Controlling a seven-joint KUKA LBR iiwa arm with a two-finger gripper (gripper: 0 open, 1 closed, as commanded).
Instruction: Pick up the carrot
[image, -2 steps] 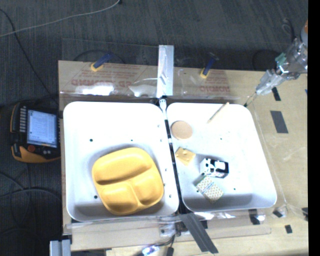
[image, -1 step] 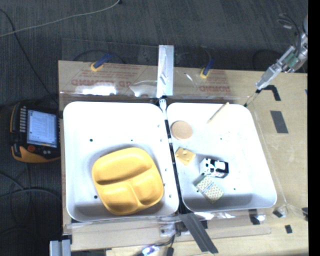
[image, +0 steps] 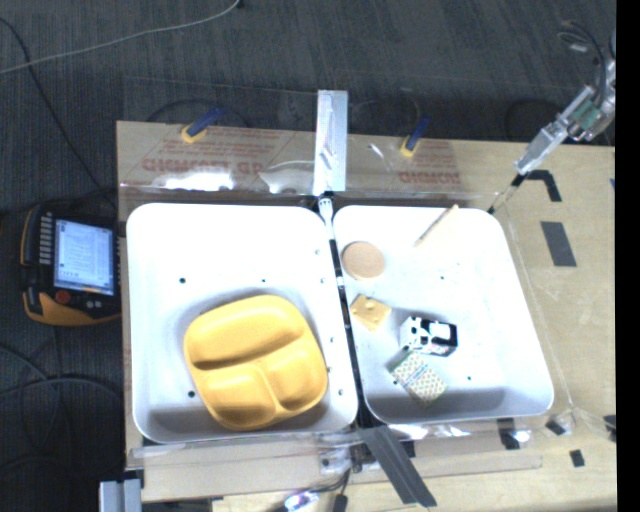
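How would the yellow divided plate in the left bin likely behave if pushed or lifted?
The yellow plate looks like moulded plastic: probably stiff and light for its size. Lying flat and wide in the left bin, it would likely slide, not tip. Its glossy surface may be slippery.

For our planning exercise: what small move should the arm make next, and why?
Probably swing the gripper over the right white bin: it hangs outside that bin's far corner, while the small items lie inside. None clearly looks like a carrot.

Glossy yellow plastic tray (image: 256, 358), smooth white plastic bins (image: 160, 240), matt wooden bench (image: 580, 300).
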